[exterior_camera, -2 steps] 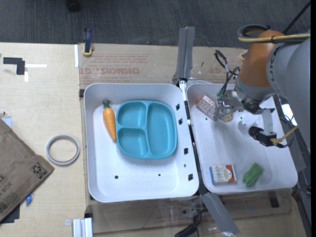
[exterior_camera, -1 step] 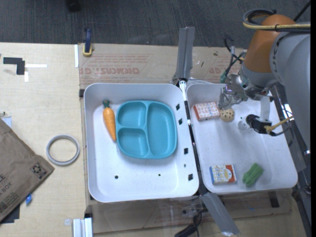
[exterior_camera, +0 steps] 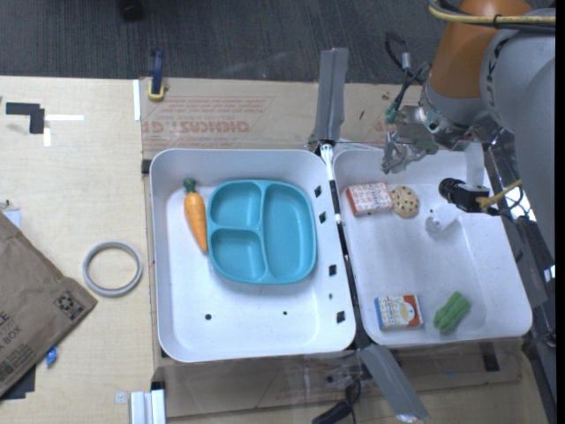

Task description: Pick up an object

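Right bin (exterior_camera: 494, 325): fingers (exterior_camera: 399, 157) hover just above cookie (exterior_camera: 405, 202), apart.

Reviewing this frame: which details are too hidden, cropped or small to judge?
- Two-finger gripper, camera view: small and dark over the right white bin's far corner; its height above the bin is unreadable.
- Small red-and-white box: print too tiny to read.
- Brown cardboard box: cut off by the left edge.
- Small whitish object: identity unclear against the white floor.
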Robot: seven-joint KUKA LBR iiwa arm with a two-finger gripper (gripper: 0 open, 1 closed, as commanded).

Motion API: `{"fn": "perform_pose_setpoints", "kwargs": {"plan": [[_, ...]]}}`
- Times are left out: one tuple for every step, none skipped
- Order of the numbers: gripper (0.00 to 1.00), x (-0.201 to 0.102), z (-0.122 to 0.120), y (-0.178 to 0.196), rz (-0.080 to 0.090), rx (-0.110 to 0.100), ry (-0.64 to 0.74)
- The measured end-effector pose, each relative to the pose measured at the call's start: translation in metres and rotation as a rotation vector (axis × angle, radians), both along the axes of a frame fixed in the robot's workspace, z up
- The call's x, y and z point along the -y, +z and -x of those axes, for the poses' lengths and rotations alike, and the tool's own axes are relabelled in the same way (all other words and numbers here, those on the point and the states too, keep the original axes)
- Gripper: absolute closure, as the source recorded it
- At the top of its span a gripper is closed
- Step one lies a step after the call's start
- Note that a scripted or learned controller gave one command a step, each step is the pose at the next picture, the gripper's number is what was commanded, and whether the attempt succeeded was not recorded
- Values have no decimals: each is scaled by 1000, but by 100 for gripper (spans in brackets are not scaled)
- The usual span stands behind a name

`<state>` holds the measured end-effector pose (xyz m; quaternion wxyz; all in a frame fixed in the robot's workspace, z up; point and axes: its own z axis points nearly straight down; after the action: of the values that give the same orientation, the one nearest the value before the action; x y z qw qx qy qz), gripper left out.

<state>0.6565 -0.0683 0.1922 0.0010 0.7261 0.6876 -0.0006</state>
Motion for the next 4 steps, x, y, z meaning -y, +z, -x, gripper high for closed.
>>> {"fn": "perform_pose_setpoints", "kwargs": {"plan": [[100, 26, 9, 43, 0, 0, 294], [100, 33, 37, 23, -1, -4, -98], [0, 33, 37, 23, -1, -4, -98], [0, 26, 27, -90, -1, 0, -75]]}}
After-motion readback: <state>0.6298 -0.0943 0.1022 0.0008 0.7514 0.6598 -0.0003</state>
